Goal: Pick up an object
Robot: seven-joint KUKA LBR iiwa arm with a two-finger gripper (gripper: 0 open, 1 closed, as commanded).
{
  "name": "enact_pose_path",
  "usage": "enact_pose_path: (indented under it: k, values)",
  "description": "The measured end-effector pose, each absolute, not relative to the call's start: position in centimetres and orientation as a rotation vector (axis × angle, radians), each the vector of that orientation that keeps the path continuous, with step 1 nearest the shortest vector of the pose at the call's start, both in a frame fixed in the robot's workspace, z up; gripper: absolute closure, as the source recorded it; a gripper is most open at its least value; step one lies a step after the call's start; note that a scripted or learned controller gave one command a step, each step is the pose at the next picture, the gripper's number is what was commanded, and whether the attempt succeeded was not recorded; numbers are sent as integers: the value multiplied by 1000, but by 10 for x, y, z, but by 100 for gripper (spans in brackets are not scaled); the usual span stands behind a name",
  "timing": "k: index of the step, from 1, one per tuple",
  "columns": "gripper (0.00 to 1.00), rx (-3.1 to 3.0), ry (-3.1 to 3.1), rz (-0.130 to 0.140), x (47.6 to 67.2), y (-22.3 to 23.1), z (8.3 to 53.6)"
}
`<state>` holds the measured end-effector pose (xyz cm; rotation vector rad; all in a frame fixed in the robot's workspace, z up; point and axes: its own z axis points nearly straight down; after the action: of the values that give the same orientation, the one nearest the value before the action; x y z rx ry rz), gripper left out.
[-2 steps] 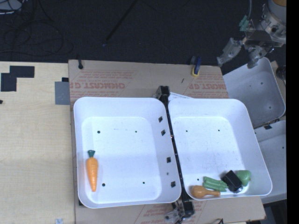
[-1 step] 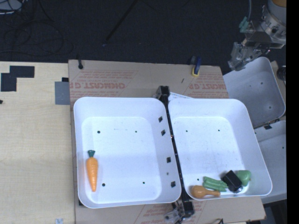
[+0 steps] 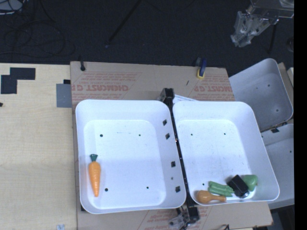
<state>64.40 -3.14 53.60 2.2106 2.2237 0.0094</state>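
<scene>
Hand (image 3: 249,25) hangs high past the desk's far right corner, can't tell its grip. I'd go for the carrot (image 3: 95,175) alone in the left bin's (image 3: 120,110) near-left corner, coming straight down.

Two white bins: left bin (image 3: 81,128), right bin (image 3: 259,128). One orange carrot (image 3: 94,176) in left. In right: one green bean pod (image 3: 220,189), one black block (image 3: 238,185), one green piece (image 3: 250,180), one tan gourd (image 3: 209,197).

Tool (image 3: 247,30) top right, raised.
</scene>
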Motion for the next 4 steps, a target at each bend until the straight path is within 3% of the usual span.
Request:
enact_pose_path:
  k: [2,3,4]
  values:
    - [100,2211,2237,-2,643,186,536]
    - [100,2218,2230,-10,643,241,515]
    - [100,2231,2221,-24,643,193,418]
